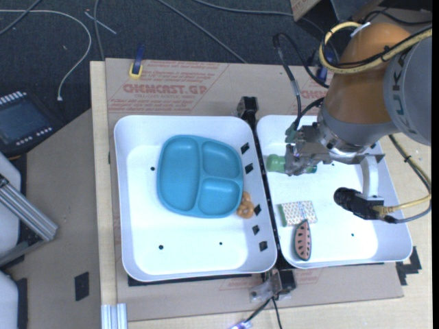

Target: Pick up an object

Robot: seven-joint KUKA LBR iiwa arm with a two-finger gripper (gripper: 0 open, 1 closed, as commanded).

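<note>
My gripper [299,162] hangs low over the left part of the right bin [391,245], under the grey arm with its orange band. A small green object [275,162] lies right beside the gripper on its left, partly hidden by it; whether they touch is unclear. Nearer the front of the same bin lie a flat square pad with a dotted pattern [298,212] and a watermelon-slice toy [302,240].
The left bin [137,238] holds a blue divided plate [199,175] with a small tan-orange object [245,205] at its right edge. Black clips line the wall between the bins. The bench sits on cardboard, with cables on the floor behind.
</note>
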